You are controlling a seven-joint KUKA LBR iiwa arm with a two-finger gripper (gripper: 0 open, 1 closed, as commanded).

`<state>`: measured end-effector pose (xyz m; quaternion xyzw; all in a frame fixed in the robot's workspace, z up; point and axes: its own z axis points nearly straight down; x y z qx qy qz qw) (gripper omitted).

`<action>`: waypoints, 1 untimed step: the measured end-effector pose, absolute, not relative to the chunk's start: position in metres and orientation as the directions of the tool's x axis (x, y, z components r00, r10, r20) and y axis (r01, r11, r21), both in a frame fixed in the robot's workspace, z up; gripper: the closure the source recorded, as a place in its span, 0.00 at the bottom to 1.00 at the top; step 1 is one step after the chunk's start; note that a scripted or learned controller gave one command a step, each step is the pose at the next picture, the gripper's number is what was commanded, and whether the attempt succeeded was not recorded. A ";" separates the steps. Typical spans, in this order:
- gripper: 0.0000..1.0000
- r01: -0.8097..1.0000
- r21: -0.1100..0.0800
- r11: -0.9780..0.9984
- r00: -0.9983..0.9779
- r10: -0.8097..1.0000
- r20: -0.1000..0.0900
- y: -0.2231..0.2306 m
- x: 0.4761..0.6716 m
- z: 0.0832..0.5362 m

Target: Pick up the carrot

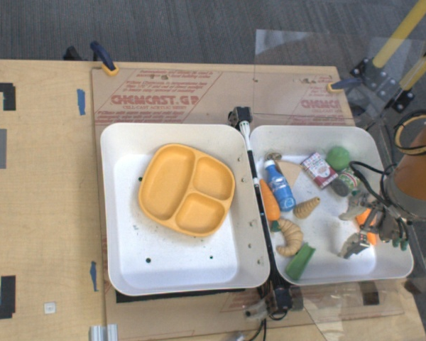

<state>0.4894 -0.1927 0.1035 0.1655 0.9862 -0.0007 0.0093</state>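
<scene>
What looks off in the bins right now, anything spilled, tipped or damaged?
Nothing spilled or broken. The right bin is cluttered: the carrot lies against its left wall beside the blue bottle. The gripper sits at the opposite side, away from it.

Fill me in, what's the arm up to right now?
The arm's gripper sits low over the right bin, near its right wall. The carrot lies across the bin by the left wall, next to the blue bottle, untouched. The left bin holds a yellow divided plate.

Arm (412,180) reaching from right, gripper (360,229) lowered
</scene>
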 end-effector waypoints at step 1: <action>0.00 0.370 -0.001 0.929 -0.929 0.370 -0.007 -0.186 0.504 0.089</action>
